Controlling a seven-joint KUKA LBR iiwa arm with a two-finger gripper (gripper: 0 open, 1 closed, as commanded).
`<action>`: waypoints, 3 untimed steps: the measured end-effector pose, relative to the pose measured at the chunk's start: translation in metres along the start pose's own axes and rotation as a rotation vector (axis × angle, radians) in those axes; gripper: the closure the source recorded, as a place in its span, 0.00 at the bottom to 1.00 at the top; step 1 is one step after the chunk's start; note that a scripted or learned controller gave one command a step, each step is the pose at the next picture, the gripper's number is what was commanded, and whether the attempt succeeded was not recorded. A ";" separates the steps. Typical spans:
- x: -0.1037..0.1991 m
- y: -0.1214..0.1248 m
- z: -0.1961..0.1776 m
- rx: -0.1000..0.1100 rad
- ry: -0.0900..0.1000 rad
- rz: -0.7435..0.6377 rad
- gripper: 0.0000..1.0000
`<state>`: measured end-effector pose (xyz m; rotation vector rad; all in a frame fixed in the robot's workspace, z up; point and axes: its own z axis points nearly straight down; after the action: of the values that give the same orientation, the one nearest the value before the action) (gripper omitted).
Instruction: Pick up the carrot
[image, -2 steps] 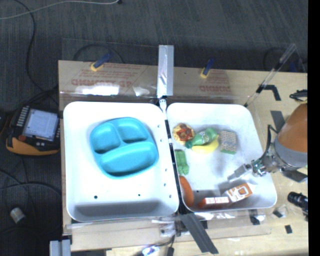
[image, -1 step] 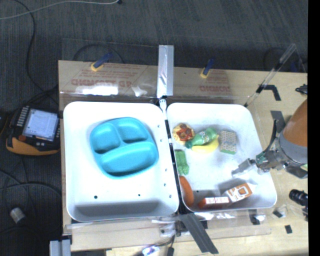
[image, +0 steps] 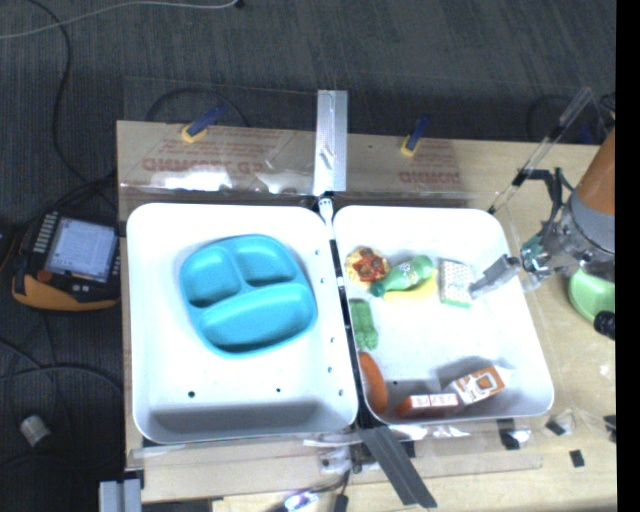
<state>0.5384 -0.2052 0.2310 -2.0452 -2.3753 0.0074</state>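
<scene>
Not much progress on this one as far as I can see: the carrot (image: 372, 378) lies untouched in the right bin (image: 515, 330), tucked against its left wall near the front corner. The tool (image: 492, 276) hangs over that bin's right side, well apart from the carrot, and I can't tell how it's set. So the reach, the grab and the lift are all left. Counting: two white bins, one blue divided plate (image: 248, 292) in the left bin (image: 160, 400), and in the right one carrot, a green pickle-looking piece (image: 362, 322) and roughly six other small items.
</scene>
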 end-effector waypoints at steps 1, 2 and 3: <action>-0.008 -0.029 0.124 0.003 0.009 0.067 0.00; 0.067 0.041 0.016 0.001 -0.001 -0.003 0.00; -0.017 -0.025 -0.010 0.001 -0.002 0.076 0.00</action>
<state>0.5158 -0.2255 0.2412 -2.1345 -2.2965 0.0114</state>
